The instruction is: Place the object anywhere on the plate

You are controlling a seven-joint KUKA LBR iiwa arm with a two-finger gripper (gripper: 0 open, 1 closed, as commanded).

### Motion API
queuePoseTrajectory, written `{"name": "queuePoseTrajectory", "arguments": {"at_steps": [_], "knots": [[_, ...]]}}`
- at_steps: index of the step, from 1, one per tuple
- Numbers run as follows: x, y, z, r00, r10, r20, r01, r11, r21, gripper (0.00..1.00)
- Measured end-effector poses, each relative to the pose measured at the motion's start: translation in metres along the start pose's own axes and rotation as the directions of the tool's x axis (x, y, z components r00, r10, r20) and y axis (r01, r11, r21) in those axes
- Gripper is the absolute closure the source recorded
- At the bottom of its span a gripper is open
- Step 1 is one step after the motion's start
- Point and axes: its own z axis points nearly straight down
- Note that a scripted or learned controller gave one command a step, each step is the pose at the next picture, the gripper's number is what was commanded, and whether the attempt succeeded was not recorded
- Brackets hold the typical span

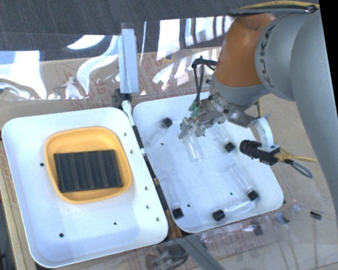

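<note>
A clear tube (194, 150) lies just beside the jaws (188, 128).

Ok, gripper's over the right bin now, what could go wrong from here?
The clear tubes are hard to tell from the white bin, so the gripper may close on nothing. The plate sits in the other bin, past the raised rims, so a low carry could catch there.
</note>
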Motion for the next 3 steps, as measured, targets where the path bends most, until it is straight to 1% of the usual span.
{"name": "queuePoseTrajectory", "arguments": {"at_steps": [1, 2, 3], "knots": [[0.033, 0.015, -0.041, 0.996, -0.086, 0.002, 0.086, 0.996, -0.004, 1.0], [0.083, 0.0, -0.013, 0.973, -0.232, 0.001, 0.232, 0.973, -0.002, 1.0], [0.134, 0.005, -0.012, 0.948, -0.319, 0.0, 0.319, 0.948, 0.001, 1.0]]}}
